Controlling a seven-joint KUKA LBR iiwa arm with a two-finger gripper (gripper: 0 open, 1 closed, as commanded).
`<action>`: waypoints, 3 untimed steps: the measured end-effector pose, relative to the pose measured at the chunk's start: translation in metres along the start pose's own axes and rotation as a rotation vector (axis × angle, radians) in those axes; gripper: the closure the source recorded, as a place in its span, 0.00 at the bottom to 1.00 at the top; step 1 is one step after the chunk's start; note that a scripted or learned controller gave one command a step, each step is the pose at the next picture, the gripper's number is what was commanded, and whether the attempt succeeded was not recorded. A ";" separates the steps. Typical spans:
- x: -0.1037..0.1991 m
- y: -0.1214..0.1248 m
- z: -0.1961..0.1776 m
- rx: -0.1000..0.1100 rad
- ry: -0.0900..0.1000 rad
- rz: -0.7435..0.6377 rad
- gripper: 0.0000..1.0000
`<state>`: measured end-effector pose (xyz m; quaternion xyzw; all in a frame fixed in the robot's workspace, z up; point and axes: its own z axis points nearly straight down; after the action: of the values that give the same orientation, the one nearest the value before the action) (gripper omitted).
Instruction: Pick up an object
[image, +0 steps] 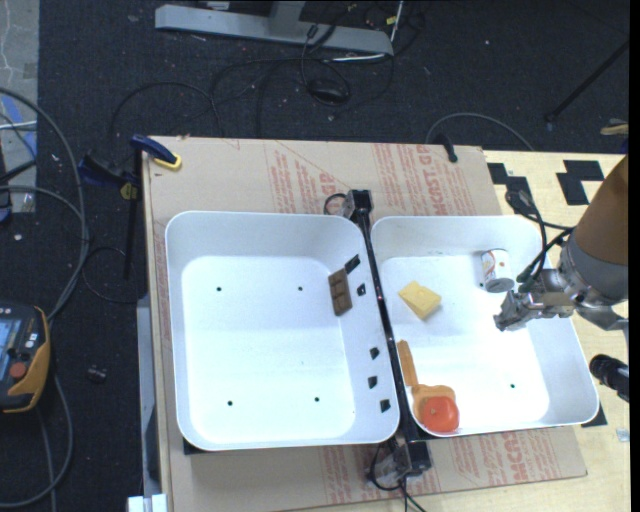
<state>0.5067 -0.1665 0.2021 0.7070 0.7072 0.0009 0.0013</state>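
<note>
Camera view: fingers (506, 318) hang low over the right bin (560, 400), their spread impossible to tell.

Red printed lettering runs along the brown cardboard sheet (420, 170) under the bins, but it is too small and skewed to read.

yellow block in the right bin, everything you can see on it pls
The yellow block is a small pale-yellow chunk, roughly wedge-shaped, looking like sponge or foam, with a lighter top face and darker side. It lies flat on the floor of the right bin, in its upper left part near the divider. Nothing touches it: the orange-handled tool lies below it, the small can to its upper right, and the pincer is off to its right, apart.
</note>
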 end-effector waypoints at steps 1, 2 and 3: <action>0.048 0.006 -0.008 0.003 0.002 -0.004 1.00; 0.107 0.028 -0.014 0.003 0.002 -0.005 1.00; 0.158 0.035 -0.022 0.003 0.002 -0.004 1.00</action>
<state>0.5417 -0.0088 0.2242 0.7055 0.7087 0.0005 -0.0003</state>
